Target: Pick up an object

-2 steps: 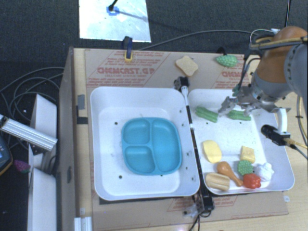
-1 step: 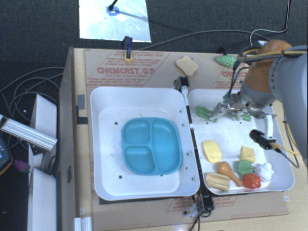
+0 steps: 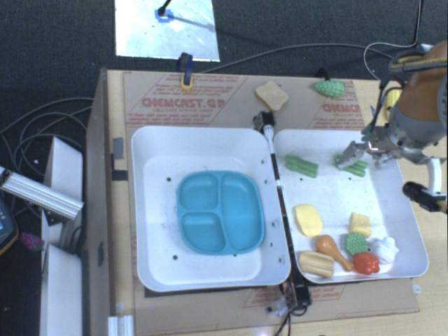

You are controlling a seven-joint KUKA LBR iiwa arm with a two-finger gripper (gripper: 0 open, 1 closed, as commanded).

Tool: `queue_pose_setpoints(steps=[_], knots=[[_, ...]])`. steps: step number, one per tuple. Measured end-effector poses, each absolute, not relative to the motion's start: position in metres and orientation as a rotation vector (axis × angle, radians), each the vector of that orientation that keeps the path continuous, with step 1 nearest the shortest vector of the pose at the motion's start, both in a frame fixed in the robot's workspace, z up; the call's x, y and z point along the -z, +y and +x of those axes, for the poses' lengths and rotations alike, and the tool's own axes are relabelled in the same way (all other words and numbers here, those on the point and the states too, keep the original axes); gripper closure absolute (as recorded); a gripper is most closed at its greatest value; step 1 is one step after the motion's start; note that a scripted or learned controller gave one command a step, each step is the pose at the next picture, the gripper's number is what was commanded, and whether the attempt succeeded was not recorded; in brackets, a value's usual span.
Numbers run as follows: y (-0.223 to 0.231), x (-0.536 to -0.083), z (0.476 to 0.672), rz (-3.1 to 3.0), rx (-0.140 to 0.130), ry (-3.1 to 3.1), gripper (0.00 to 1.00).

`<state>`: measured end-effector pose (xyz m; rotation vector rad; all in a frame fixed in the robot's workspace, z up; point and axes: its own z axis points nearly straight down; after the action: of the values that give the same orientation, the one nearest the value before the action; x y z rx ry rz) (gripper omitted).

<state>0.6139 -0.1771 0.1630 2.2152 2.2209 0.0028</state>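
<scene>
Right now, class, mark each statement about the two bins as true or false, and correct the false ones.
1. The blue divided plate lies in the left bin. True.
2. The claw hangs over the left bin. False: it is over the right bin, near a green toy.
3. A toast-shaped toy lies outside the bins. True.
4. The red toy sits on the plate. False: it is in the right bin.

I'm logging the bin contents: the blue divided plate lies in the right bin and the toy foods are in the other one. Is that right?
Not quite. The blue divided plate lies in the left bin, as the camera view shows. The toy foods, such as the chicken drumstick, are in the other one, the right bin.
</scene>
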Motion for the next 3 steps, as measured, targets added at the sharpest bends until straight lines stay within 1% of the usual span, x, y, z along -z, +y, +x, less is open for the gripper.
queue_pose_setpoints(steps=[1, 2, 3], knots=[[-0.202, -0.13, 0.614, 2.219, 0.0, 2.222, 0.0], [-0.172, -0.127, 0.653, 2.214, -0.003, 2.225, 0.0], [-0.127, -0.096, 0.668, 2.214, -0.003, 2.226, 0.0]])
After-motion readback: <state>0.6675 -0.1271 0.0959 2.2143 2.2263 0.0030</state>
